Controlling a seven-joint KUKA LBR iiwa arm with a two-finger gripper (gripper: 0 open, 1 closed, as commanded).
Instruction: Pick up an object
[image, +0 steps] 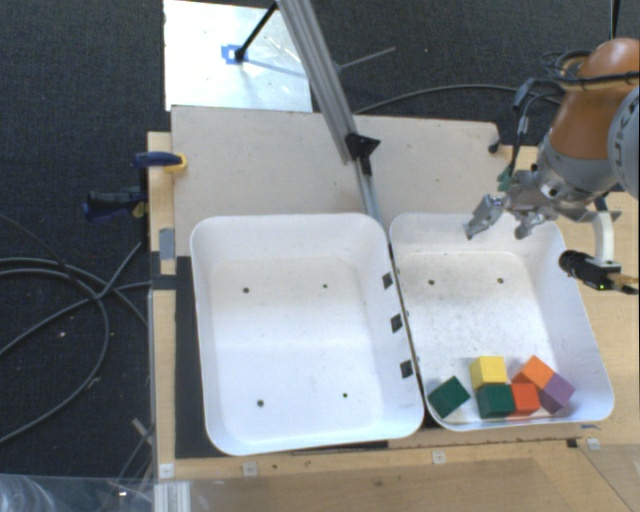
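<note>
Camera view: gripper (503, 222) released, fingers (481, 220) spread with nothing between, hanging over the far edge of the right bin (575, 300). Well below it, toward the near corner of that bin, a tight cluster of blocks: green (449, 396), yellow (489, 371), dark green (495, 401), red-orange (525, 397), orange (538, 371), purple (557, 391). Off to the gripper's left, the left bin (215, 300). Beyond both, bare bench board (260, 160).

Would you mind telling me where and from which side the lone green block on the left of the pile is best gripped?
Grip the green block across its two free side faces, coming straight down. It sits slightly apart from the others, leaving room for the fingers.
</note>
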